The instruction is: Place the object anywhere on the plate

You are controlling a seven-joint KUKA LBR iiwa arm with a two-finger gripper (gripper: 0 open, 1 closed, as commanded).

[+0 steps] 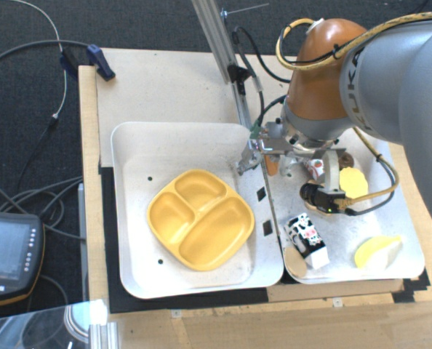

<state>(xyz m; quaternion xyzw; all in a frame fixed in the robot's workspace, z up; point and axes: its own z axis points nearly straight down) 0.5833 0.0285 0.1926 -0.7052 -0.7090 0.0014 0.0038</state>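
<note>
The yellow three-compartment plate (pixel 201 218) lies in the left bin (pixel 129 151) with nothing on it. My gripper (pixel 283 155) hangs low under the orange wrist band, over the near-left part of the right bin (pixel 412 257), just beside the wall between the bins. A small orange piece (pixel 272 164) and a red-and-white object (pixel 316 168) peek out right beneath it. Whether either is in the gripper is hidden by the wrist.
The right bin also holds a black-and-white cow-patterned carton (pixel 306 238) lying on a tan disc (pixel 294 264), a pale yellow wedge (pixel 377 251) and a yellow round item (pixel 353 183). A metal pole (pixel 216 35) slants up from behind the bins.
</note>
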